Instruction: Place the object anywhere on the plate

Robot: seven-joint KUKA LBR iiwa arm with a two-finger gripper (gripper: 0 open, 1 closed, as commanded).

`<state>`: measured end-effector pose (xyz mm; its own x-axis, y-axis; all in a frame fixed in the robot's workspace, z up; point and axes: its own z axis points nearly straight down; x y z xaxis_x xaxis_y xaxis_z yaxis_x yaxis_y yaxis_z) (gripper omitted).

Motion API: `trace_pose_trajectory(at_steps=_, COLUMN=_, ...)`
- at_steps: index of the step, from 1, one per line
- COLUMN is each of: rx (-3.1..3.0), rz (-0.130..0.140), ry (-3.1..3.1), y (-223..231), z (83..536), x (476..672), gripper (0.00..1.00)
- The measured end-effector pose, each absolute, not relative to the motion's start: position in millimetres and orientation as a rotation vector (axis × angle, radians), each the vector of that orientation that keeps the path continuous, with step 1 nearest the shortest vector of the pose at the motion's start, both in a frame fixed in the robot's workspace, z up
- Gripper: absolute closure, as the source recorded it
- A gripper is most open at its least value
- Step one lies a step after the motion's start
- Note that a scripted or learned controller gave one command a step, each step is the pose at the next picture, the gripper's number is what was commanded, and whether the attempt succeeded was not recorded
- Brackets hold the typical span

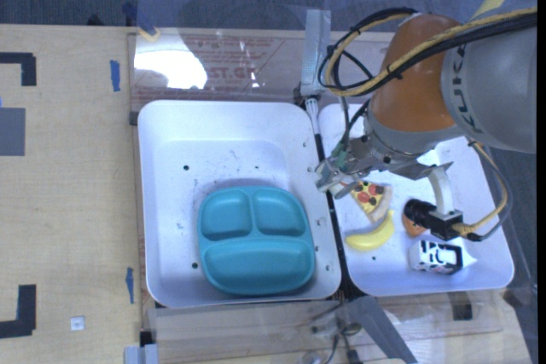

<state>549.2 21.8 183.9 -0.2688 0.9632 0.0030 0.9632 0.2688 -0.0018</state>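
Where the left bin holds the teal divided plate toward its 6 o'clock edge, the gripper hovers at the plate's 2 o'clock; I cannot tell its grip. The pizza slice lies at the gripper's 4 o'clock in the right bin, banana just below.

Grey KUKA arm enters from frame right, upper-right quadrant, w/ orange band above wrist. Yellow and black cables loop over the band. Wrist angles down-left toward frame centre. Two-finger metal gripper sits just right of centre, pointing left/down. Finger state too small and cluttered to tell.
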Motion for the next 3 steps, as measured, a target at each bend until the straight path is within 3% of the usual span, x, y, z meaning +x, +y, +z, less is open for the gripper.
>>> trace_pose_trajectory(at_steps=1, rx=-1.329, rz=0.0, ry=-2.844, y=88, z=184, x=542.7, gripper=1.0)
trace_pose_trajectory(at_steps=2, rx=-0.962, rz=0.0, ry=-2.987, y=153, z=168, x=478.1, gripper=1.0)
trace_pose_trajectory(at_steps=3, rx=-0.97, rz=-0.001, ry=-2.987, y=151, z=169, x=479.2, gripper=0.0)
